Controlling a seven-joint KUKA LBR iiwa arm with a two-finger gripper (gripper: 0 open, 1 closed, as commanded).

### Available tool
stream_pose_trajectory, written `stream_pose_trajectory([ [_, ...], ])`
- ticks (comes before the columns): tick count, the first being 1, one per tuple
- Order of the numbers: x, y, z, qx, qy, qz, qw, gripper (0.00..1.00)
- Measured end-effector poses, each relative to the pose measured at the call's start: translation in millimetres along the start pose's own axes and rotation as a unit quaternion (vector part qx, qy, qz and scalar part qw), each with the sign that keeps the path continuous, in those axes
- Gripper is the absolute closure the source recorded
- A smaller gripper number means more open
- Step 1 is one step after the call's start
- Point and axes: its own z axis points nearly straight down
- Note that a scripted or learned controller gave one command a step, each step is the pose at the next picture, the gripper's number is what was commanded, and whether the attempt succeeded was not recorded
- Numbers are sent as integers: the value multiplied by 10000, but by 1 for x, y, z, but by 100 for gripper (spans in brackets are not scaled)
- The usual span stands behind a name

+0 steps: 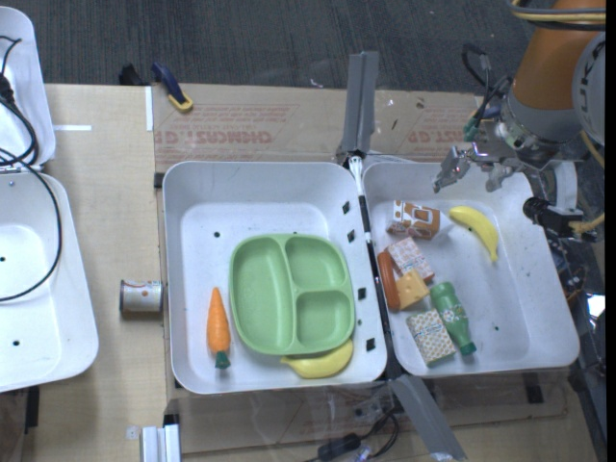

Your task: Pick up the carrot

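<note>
Small orange plastic carrot [218, 325] with green stem, lying free in left white bin [189, 287], just left of green divided plate [292, 294]. Long axis near-to-far, tip far, stem near. Well off right, above other bin's [549, 330] far edge: jaws [469, 167], spread apart, holding nothing.

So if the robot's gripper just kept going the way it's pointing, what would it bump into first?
Probably the white floor of the right bin near its back corner. The gripper seems to point down and left there, well away from the carrot; depth is hard to judge.
</note>
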Motion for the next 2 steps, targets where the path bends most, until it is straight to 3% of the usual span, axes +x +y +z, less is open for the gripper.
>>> stream_pose_trajectory([
  [1, 39, -46, -17, -3, -1, -1257, 9921, 0],
  [2, 100, -93, 12, 5, -1, -2454, 9694, 0],
])
